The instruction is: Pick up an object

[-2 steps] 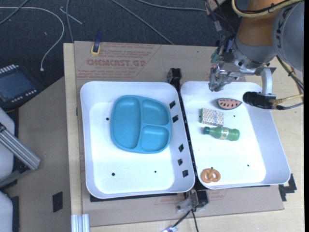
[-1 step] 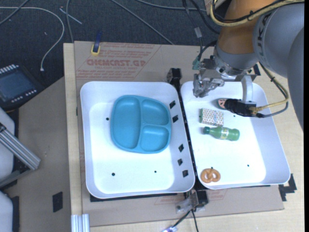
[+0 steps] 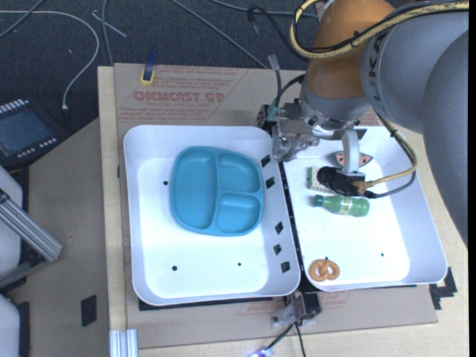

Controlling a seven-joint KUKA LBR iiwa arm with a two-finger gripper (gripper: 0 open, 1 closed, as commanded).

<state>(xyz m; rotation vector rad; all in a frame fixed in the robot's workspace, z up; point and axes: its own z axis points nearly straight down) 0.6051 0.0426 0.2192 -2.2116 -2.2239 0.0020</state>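
Cardboard covers the surface (image 3: pixel 186 95) beneath two white bins. Nearest, in the right bin (image 3: pixel 401 244), lies a brown pretzel (image 3: pixel 324 271). Beyond it a green bottle (image 3: pixel 342 204) rests on its side, not yet lifted. Farther back the claw (image 3: pixel 286 146) hangs over the bins' shared rim; whether it is wide or narrow cannot be told.

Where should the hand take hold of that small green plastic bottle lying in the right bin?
Probably the middle of the small green plastic bottle, coming straight down from above: it lies on its side, so its rounded body is narrowest across.
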